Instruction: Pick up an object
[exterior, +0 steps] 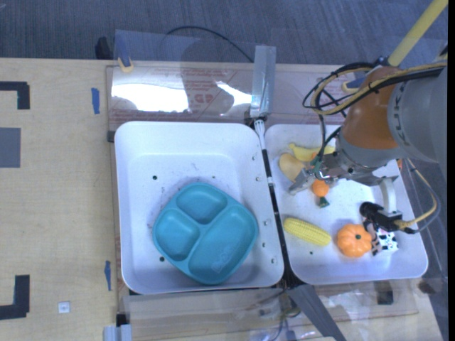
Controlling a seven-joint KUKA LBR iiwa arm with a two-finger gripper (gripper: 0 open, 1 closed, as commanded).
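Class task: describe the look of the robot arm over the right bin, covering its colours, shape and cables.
The arm is a thick, rounded grey cylinder with an orange band above the wrist. Yellow and black cables loop beside it. The metallic gripper is small and grey.

A light wooden bench top [57, 212] fills the left side. Black square marks [17, 94] sit on it, near its left edge, with bits of blue tape [95, 100] further right. Above the bench top, the floor is dark blue-grey carpet [213, 9]. Bright light shines on a clear plastic sheet [178, 91] at the bench top's far edge.
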